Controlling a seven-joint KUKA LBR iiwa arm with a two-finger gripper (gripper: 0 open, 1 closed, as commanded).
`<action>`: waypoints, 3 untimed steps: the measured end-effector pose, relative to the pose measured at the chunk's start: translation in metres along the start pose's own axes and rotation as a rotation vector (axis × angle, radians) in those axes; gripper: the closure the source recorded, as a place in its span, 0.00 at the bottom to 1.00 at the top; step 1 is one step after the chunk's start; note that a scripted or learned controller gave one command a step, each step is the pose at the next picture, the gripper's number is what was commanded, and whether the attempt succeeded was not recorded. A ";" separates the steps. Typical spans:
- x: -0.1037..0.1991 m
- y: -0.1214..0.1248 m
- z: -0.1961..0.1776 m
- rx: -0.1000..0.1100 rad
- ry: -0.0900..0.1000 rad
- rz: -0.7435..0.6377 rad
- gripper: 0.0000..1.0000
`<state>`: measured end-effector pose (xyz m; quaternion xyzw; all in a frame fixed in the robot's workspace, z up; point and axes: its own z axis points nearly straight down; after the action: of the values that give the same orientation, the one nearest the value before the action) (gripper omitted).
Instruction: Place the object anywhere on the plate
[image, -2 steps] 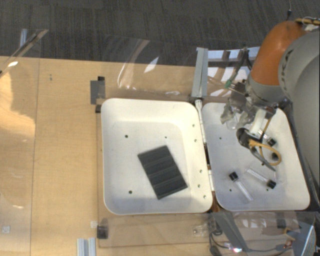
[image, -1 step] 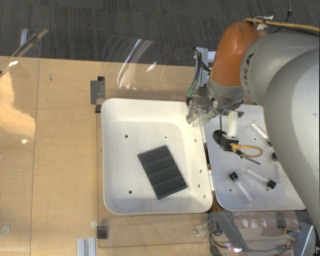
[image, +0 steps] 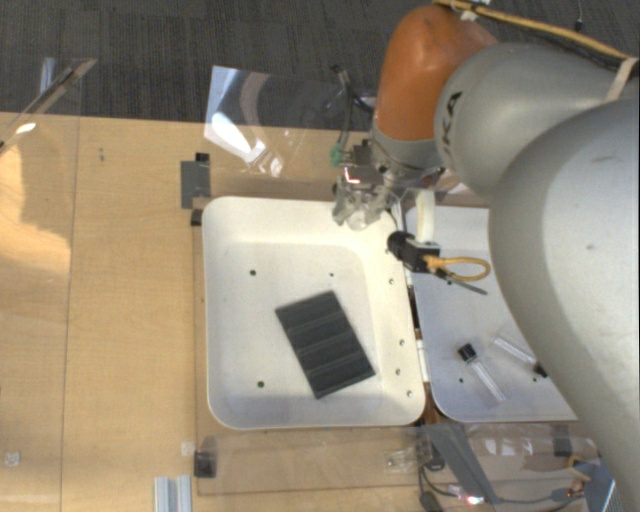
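A dark grey ribbed rectangular plate (image: 325, 343) is lying flat and askew in the left white bin (image: 230, 300), nearer its front right corner.

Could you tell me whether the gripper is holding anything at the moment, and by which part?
It cannot be told: the gripper sits over the left bin's far edge, too blurred to judge.

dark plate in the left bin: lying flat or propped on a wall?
Flat. The dark ribbed plate lies on the floor of the left bin, turned at a slant, clear of every wall, nothing on it.
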<state>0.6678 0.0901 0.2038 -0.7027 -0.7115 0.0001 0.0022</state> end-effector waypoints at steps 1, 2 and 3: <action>0.044 -0.006 0.041 -0.007 -0.003 -0.598 1.00; 0.076 0.002 0.061 -0.011 -0.006 -1.081 1.00; 0.147 -0.004 -0.010 -0.013 -0.005 -1.039 1.00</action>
<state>0.6616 0.2370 0.2142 -0.2566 -0.9665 -0.0037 -0.0042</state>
